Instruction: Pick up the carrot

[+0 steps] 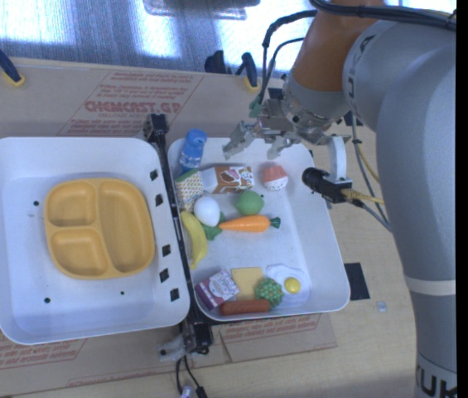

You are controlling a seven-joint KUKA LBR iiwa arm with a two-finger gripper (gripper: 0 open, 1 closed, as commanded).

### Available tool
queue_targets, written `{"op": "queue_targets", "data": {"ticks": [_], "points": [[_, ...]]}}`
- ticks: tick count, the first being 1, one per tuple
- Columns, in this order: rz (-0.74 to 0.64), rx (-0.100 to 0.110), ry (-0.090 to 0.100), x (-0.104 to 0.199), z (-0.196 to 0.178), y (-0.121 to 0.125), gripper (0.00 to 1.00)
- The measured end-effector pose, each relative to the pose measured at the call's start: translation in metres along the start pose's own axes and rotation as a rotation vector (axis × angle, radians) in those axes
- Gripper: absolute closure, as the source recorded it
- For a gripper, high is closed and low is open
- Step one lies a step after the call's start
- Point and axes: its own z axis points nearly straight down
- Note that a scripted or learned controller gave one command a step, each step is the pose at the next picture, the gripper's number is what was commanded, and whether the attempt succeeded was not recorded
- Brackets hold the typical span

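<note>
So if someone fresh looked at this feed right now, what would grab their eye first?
Probably the big grey arm with its orange band reaching in from the right, its gripper hanging open above the far end of the right bin. Next, that bin's crowd of toy food, with the carrot lying near the middle beside a white egg. Last, the yellow divided plate alone in the left bin.
</note>
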Motion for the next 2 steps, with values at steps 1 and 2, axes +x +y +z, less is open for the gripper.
{"op": "queue_targets", "data": {"ticks": [1, 2], "points": [[0.042, 0.003, 0.001, 0.006, 0.109, -0.039, 0.00], [-0.259, 0.000, 0.002, -0.034, 0.136, -0.055, 0.00]]}}
